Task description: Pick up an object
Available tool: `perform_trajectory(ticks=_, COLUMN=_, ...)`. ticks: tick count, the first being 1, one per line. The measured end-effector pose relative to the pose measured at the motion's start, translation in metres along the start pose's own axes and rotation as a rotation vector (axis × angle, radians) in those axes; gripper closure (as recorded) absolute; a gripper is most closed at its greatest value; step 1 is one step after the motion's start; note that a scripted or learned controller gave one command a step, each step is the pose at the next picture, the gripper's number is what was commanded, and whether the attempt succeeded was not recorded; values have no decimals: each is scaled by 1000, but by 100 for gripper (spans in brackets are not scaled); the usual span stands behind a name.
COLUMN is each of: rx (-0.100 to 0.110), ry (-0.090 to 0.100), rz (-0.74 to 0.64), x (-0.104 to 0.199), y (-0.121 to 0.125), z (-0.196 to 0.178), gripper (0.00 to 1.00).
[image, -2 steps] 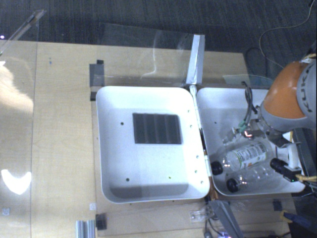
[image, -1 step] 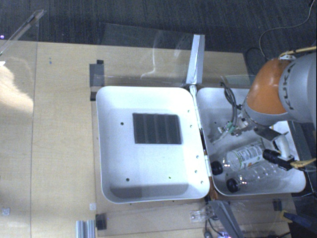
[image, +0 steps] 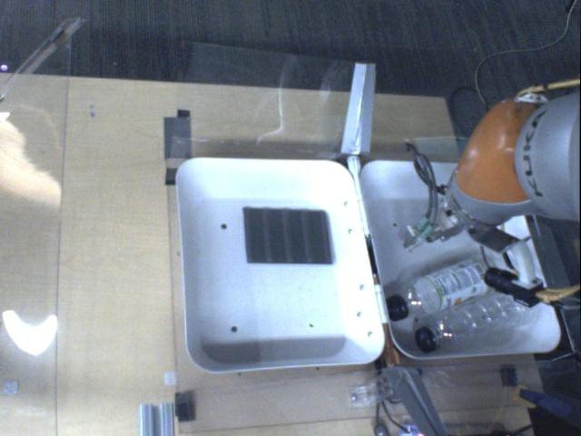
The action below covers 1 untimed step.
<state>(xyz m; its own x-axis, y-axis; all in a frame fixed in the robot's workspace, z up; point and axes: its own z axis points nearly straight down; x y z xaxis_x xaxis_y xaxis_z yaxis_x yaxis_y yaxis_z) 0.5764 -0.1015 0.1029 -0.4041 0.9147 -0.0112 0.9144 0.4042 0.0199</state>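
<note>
Gripper [image: 425, 232] hanging low inside the right bin [image: 390, 198], near its upper left part, under the orange band [image: 490, 162] of the arm [image: 545, 153]; finger state impossible to tell from this angle. Not visibly holding anything. Two clear plastic bottles lying on their sides along the near edge of the right bin, black caps pointing left: upper bottle [image: 445, 287] with a label, lower bottle [image: 472, 321] just beside it. Both sitting apart from the gripper. Left bin [image: 209, 271] carrying a dark ribbed rectangle [image: 288, 235] near its middle.
</note>
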Motion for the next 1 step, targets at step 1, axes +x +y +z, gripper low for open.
perform_trajectory(ticks=1, rx=0, ry=0, rz=0, x=0, y=0, z=0, gripper=0)
